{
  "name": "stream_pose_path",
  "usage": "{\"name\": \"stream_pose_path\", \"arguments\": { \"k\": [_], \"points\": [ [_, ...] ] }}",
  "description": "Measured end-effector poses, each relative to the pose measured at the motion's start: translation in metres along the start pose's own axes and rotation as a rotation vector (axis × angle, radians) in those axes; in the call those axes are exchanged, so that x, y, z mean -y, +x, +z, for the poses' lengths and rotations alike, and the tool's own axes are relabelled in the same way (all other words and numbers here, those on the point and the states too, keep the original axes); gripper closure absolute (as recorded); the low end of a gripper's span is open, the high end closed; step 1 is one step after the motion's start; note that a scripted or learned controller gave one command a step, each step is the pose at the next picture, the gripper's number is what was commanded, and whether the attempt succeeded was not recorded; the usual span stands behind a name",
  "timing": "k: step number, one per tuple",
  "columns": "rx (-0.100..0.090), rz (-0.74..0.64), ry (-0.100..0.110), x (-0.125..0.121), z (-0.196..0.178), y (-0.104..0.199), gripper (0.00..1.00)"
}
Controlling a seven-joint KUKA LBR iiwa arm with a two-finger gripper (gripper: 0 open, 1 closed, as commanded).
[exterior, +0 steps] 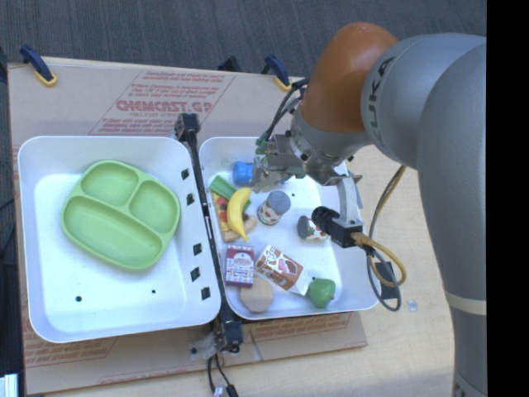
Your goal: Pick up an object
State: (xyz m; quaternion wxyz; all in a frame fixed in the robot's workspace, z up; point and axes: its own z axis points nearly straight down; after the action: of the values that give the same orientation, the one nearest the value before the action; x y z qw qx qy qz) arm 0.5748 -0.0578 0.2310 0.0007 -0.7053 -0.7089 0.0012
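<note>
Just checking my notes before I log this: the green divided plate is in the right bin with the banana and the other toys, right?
Not quite. The camera view shows the green divided plate alone in the left bin; the banana and other toys are in the right bin.

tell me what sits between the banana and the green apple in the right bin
In the camera view, a brown snack packet lies between the banana and green apple.

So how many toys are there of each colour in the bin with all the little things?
Yellow: 1, the curved yellow toy banana
Blue: 1, the small blue block
Green: 1, the round green toy fruit
Red and white: 1, the small red and white carton
Brown: 1, the brown snack packet
Tan: 1, the round tan lump
Total: 6 that I can tell apart.
</note>
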Motion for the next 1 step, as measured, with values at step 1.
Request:
{"name": "stream_pose_path", "arguments": {
  "k": [1],
  "points": [
    [0.000,0.000,0.001,0.0451,-0.0027,0.0130,1.00]
  ]
}}
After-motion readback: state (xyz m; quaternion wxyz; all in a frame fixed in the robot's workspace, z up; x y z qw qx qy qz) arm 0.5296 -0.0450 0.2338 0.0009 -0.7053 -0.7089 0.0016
